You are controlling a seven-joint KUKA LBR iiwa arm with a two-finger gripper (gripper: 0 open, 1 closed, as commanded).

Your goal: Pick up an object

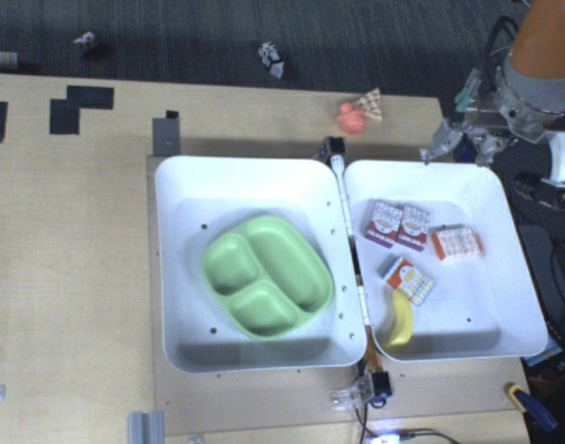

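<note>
Gripper (460,146) above right bin's (513,248) far edge, fingers spread, holding nothing, banana (401,320) near front wall beside small cartons (399,223), green divided plate (266,274) in left bin (180,248).

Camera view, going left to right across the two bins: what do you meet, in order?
Left bin → green divided plate → banana → orange box → far wall of the right bin. The other small boxes overlap the banana's span, so I leave them out.
</note>
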